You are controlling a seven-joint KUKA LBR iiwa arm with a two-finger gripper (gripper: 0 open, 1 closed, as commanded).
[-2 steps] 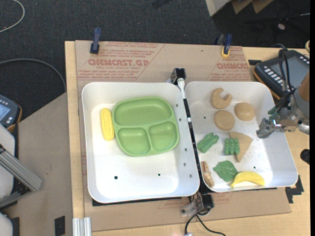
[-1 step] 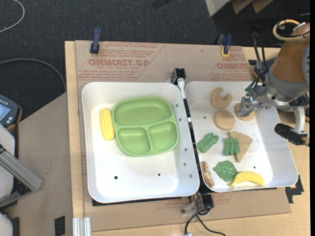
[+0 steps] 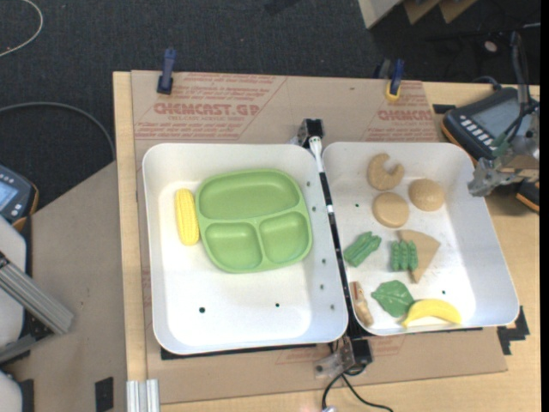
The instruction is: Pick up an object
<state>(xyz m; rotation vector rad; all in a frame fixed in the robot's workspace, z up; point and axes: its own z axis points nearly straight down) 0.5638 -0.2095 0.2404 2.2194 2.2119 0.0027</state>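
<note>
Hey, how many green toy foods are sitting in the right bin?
3, all in the right bin: a bean pod near the bin's left wall, a ridged green piece against the tan wedge, and a leaf beside the banana. None looks hidden.

Robot gripper (image 3: 495,172) at the frame's right edge, grey metal end low and level, cabling rising behind, arm mostly out of frame
</note>
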